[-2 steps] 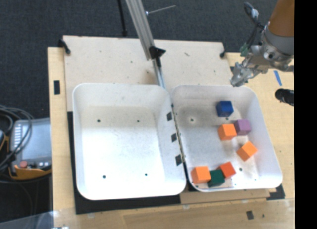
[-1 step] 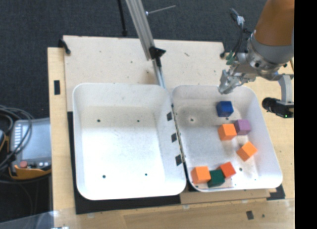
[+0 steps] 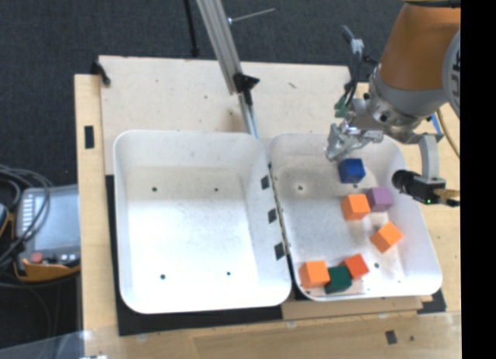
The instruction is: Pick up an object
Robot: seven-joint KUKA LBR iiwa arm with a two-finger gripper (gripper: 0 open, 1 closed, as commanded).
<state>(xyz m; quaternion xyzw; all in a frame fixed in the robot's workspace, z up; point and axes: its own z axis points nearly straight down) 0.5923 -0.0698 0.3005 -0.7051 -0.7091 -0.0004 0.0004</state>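
1. Because our gripper (image 3: 341, 146) hangs over the far part of the right bin (image 3: 415, 276), we start there: we cannot tell whether it is spread or pressed together, and nothing shows pinched in it.
2. Just below it, nearly touching in this slanted view, sits the blue cube (image 3: 352, 170), the closest thing to take.
3. We judge this cube to be light, stiff and not fragile; its flat faces look smooth, so a squeeze across two opposite sides, square on and near the middle, should hold best.
4. A little further on from the gripper lie an orange cube (image 3: 356, 206) and a purple cube (image 3: 380, 198), touching each other; beyond them another orange cube (image 3: 387, 236) sits tilted by itself.
5. Furthest from the gripper in the same bin, a cluster rests against the near wall: an orange block (image 3: 314, 273), a green block (image 3: 339, 278) and a red-orange block (image 3: 356, 265).
6. Well off to the gripper's side stands the left bin (image 3: 194, 218), with only small dark specks showing on its floor.
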